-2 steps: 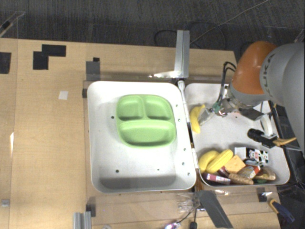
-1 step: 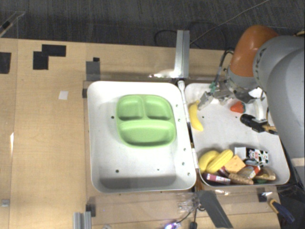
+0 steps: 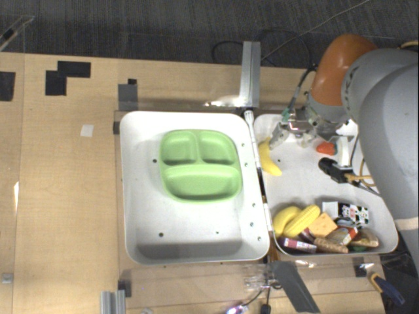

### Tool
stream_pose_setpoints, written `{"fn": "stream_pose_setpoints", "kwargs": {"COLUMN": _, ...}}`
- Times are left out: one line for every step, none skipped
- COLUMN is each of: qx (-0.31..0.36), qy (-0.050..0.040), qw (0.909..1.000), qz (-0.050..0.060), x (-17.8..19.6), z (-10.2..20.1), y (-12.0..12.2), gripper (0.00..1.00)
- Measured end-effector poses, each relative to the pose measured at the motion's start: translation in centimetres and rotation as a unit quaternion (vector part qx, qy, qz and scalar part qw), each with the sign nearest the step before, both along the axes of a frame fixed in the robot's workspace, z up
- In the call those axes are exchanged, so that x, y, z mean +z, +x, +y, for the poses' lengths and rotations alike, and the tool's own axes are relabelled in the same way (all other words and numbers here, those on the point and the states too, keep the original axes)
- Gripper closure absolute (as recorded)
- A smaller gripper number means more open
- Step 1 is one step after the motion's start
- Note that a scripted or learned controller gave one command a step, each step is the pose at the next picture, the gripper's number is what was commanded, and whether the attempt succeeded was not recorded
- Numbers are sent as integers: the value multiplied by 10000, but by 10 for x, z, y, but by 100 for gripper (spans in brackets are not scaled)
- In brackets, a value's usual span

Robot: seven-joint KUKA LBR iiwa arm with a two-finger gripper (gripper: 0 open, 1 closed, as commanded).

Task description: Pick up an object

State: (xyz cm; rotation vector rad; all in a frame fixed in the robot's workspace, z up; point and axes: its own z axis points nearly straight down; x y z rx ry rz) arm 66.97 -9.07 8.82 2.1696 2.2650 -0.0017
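My gripper (image 3: 283,135) hangs low over the far left corner of the right bin (image 3: 383,222), at the end of the grey arm with the orange band. Just below and to the left of it a small yellow banana (image 3: 268,161) lies against the bin's left wall, close to the gripper but apart from it. A small red-orange piece (image 3: 326,148) lies to the gripper's right. I see nothing held in the gripper.
A heap fills the right bin's near end: yellow toy fruit (image 3: 298,219), an orange wedge (image 3: 322,226), a dark red tube (image 3: 298,244), a printed white card (image 3: 353,212). The left bin (image 3: 141,227) holds a green divided plate (image 3: 199,164).
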Motion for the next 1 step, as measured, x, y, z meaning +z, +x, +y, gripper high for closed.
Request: {"fn": "stream_pose_setpoints", "kwargs": {"qx": 43, "qy": 12, "qw": 10000, "qz": -66, "x": 14, "z": 4, "y": 4, "gripper": 100}}
